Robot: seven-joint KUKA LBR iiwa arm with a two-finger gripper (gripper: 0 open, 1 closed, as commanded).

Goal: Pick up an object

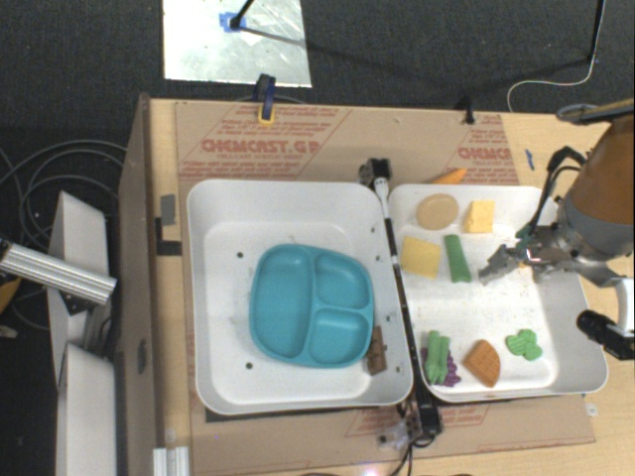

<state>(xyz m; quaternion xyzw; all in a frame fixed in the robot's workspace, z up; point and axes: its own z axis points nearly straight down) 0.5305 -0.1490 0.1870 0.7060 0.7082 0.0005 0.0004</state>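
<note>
Two bins [298, 201]; right bin [556, 365] holds the food items. Claw [493, 269] hovering low, holding nothing; opening too blurred to tell. Best bet: drop straight down over green stick [456, 258], straddle its short width, avoid yellow block [421, 257]. Stick just left of claw tip, near but apart.

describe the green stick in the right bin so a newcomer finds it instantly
Start at the right bin, the one without the blue plate. In its upper half, left of the gripper, lies the green stick. It sits between two yellow blocks, and is the one long, narrow green piece.
</note>
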